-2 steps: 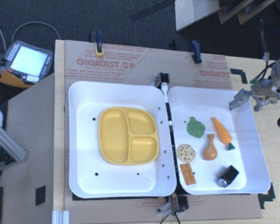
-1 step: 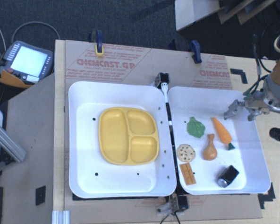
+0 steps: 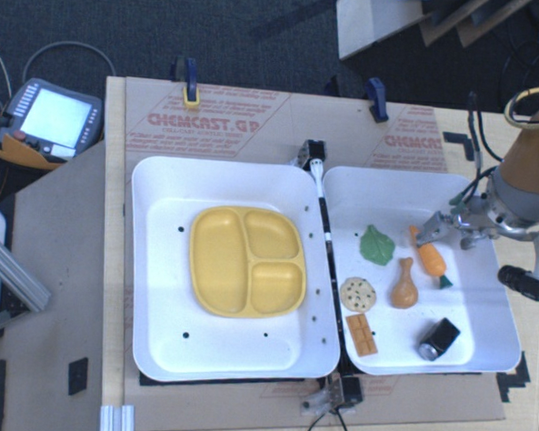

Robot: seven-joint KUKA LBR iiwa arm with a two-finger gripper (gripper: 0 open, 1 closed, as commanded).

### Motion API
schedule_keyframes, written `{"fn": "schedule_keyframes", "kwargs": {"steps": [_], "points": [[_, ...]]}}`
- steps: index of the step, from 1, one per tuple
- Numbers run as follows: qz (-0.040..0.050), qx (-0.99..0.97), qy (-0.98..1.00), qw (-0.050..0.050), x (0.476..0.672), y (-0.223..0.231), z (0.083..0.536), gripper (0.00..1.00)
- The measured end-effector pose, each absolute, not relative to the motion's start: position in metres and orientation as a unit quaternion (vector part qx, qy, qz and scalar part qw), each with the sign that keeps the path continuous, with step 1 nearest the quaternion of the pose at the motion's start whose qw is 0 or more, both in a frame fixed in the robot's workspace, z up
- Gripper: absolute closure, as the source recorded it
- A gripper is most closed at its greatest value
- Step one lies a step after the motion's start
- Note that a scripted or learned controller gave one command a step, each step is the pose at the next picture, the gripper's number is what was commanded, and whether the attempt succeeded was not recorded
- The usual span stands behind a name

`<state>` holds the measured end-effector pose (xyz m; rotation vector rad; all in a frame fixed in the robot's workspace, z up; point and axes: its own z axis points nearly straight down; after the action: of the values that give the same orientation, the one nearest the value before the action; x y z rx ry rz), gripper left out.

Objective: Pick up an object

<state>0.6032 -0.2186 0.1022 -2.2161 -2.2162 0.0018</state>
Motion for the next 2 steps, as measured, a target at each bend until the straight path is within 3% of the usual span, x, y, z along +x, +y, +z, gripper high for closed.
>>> {"fn": "schedule_keyframes", "kwargs": {"steps": [1,2], "points": [[-0.0017,-0.706,-0.708,0.003,0.605,-0.215,0.084,0.0],[-0.0008,-0.706,-0.708,0.0,0.605,-0.217,0.095,1.0]]}}
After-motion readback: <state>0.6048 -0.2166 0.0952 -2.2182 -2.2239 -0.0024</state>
